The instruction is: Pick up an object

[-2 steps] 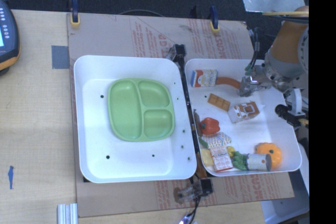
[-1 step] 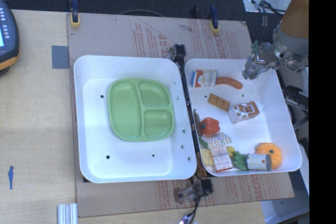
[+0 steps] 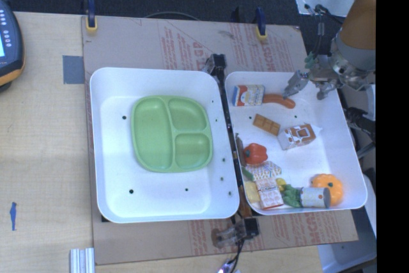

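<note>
Spread two-finger metal gripper [image 3: 310,84] hovering over far edge of right shallow white plastic bin [image 3: 348,137], nothing between fingers. Just left and below: long orange carrot-shaped toy [image 3: 280,100], touching red-and-white printed carton [image 3: 248,95]. Best to lower straight down, straddle carrot across its narrow width, clear of bin wall, close only once low. Well apart, left bin [image 3: 105,137] with green divided plate [image 3: 171,133].

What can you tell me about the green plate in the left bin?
The green plate is a pale green, rounded-square tray that looks like matte plastic, moulded into three compartments: one long one on the left, two smaller on the right. It lies flat and upright on the floor of the left bin, near the middle, apart from the bin's walls.
</note>
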Motion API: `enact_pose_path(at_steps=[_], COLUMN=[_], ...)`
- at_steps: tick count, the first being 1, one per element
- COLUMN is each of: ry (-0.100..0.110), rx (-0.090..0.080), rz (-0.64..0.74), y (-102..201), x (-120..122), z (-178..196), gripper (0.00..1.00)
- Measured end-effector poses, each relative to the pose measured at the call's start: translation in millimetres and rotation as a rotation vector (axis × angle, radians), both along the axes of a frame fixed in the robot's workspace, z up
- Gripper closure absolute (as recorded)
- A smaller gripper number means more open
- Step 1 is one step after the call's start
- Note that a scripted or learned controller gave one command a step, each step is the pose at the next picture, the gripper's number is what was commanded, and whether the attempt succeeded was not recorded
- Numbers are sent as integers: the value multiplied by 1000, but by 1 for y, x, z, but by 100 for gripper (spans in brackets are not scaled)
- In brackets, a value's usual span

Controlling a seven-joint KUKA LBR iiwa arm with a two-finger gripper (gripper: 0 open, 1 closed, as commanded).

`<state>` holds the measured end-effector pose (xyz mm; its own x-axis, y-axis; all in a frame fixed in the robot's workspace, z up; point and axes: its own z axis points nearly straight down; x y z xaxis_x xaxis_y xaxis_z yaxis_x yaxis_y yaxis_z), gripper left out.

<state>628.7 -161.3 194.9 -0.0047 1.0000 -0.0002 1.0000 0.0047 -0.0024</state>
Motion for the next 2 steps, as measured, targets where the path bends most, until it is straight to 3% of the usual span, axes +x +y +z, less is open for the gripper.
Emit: enact_pose_path(at_steps=[1, 2], ry=[4, 3], rx=[-1, 0], rz=[2, 1], y=[-21, 3], x=[27, 27], z=[-106, -103], gripper=[0, 0])
